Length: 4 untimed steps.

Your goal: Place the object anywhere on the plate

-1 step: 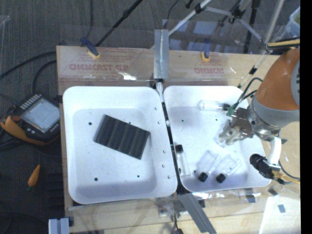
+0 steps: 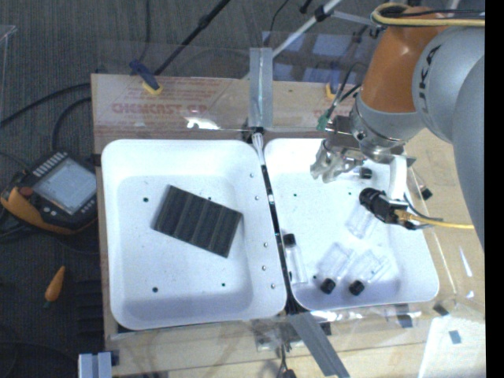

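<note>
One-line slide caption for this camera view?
Tool hovers over right bin of clear vials; dark ribbed plate lies in left bin.

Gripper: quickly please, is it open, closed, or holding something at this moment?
Gripper: over the upper part of the right bin, above the clear vials; whether it is open, closed or holding anything cannot be told.

The grey KUKA arm [image 2: 457,77] enters from the right edge, its broad rounded link sloping down and leftward toward the claw; a glossy orange band [image 2: 402,61] wraps the arm just above and right of the claw; below the band sits a grey wrist flange [image 2: 382,128], directly up-right of the claw; the metallic two-finger gripper [image 2: 331,166] hangs pointing downward, its pale fingers [image 2: 321,168] slightly spread, with nothing visible between them.
</note>
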Each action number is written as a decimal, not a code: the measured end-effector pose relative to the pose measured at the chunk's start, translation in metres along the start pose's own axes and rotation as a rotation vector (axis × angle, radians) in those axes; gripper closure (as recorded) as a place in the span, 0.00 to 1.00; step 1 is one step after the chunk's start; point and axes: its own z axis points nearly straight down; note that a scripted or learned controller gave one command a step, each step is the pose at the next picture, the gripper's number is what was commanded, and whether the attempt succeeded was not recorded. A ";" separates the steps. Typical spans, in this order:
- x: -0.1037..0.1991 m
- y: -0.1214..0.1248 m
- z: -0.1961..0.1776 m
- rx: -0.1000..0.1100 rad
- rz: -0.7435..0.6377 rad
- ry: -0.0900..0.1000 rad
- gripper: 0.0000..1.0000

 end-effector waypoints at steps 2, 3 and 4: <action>0.157 -0.108 0.026 0.002 -0.125 -0.001 1.00; 0.181 -0.103 -0.042 -0.001 -0.846 -0.001 1.00; 0.248 -0.095 0.092 0.002 -0.729 0.000 1.00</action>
